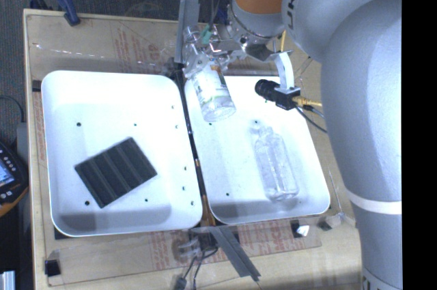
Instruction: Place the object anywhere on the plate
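Bottle (213,92) hangs tilted from gripper (205,50), neck pinched between closed jaws, above right bin (314,172) far-left corner. Carry across divider, lower over dark plate (116,171) in left bin (61,97), release low. Second bottle (274,162) lies right bin.

1 fixed camera looks down at a slant from above the table (102,244), taking in both white bins (61,87); the arm (355,77) enters from the right.

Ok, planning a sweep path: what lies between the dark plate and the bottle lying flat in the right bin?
In the camera view, only bare bin floor and the bins' adjoining rims separate the dark plate from the flat bottle.
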You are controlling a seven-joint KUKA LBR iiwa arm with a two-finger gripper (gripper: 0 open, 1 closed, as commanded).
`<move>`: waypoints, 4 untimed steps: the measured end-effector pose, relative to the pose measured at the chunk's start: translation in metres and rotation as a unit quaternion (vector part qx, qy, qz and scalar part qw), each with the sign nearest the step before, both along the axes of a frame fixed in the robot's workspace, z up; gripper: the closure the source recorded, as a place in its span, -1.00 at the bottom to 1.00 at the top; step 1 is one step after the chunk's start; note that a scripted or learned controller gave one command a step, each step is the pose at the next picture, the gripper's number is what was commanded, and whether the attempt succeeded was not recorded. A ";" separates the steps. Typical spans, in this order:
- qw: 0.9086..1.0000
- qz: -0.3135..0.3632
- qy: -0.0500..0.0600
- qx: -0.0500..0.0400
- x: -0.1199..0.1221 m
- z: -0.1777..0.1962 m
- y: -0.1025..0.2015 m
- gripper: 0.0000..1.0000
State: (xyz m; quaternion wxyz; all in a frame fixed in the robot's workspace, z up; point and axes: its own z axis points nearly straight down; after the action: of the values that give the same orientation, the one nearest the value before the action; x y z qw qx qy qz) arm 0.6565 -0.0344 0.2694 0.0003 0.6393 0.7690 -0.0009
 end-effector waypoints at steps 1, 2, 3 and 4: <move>1.000 0.006 0.003 0.001 -0.017 -0.002 0.055 1.00; 1.000 -0.030 0.000 0.000 0.000 -0.011 0.038 1.00; 0.999 -0.048 0.001 0.001 0.000 -0.013 0.030 1.00; 0.996 -0.094 0.003 0.001 -0.001 -0.033 0.036 1.00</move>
State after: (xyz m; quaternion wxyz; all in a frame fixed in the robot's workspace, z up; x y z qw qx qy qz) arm 0.6556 0.0014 0.2365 -0.0026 0.7091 0.7051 -0.0024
